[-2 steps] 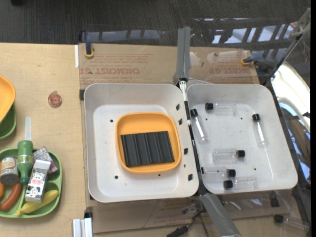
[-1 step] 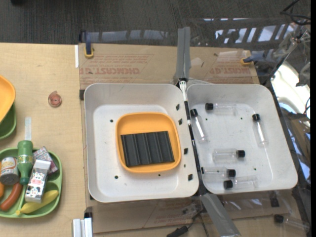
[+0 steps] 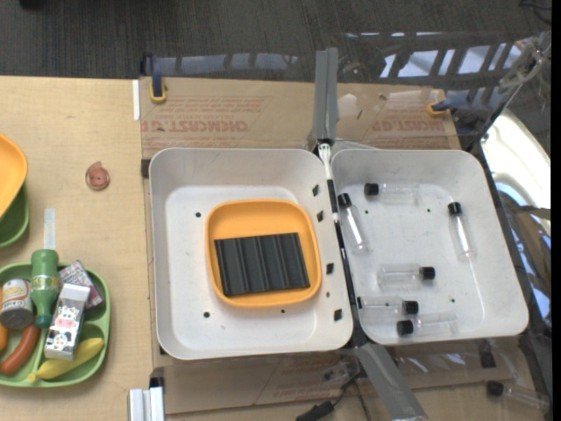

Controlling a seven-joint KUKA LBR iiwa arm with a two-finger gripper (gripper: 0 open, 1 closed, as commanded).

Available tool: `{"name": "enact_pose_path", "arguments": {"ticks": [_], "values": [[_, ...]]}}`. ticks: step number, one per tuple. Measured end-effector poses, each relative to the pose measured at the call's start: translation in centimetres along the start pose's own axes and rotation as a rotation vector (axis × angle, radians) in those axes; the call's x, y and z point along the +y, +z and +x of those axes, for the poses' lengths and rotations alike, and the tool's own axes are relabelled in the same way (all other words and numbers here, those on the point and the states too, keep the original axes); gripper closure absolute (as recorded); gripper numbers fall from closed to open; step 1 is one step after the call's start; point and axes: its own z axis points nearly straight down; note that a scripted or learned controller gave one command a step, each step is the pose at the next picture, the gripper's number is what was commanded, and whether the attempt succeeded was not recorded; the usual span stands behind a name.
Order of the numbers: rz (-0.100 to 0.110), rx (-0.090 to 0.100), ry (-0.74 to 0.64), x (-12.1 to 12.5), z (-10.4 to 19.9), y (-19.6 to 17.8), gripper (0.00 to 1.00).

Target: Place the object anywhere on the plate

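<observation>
Gripper state could not be told. A black ribbed block (image 3: 261, 264) lay flat on the orange plate (image 3: 256, 215), mid-floor of the left bin (image 3: 180, 261), so the placing looked done. Clear vials (image 3: 408, 274) lay scattered across the right bin (image 3: 491, 235), likely spare stock.

Dark grey carpet floor (image 3: 219, 11) lies beyond a light wooden bench (image 3: 70, 130), with brown cardboard (image 3: 228, 117) behind the bins.
</observation>
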Motion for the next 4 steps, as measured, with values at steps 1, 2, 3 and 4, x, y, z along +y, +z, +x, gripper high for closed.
{"name": "enact_pose_path", "arguments": {"ticks": [1,2,3,4], "values": [[0.000,-0.001,-0.264,0.0,0.0,-3.3,0.00],[-0.003,0.001,-0.480,0.1,0.0,4.2,0.00],[-0.001,-0.001,-0.651,0.0,0.0,0.9,0.00],[-0.002,-0.002,-0.881,0.0,0.0,-3.2,0.00]]}}
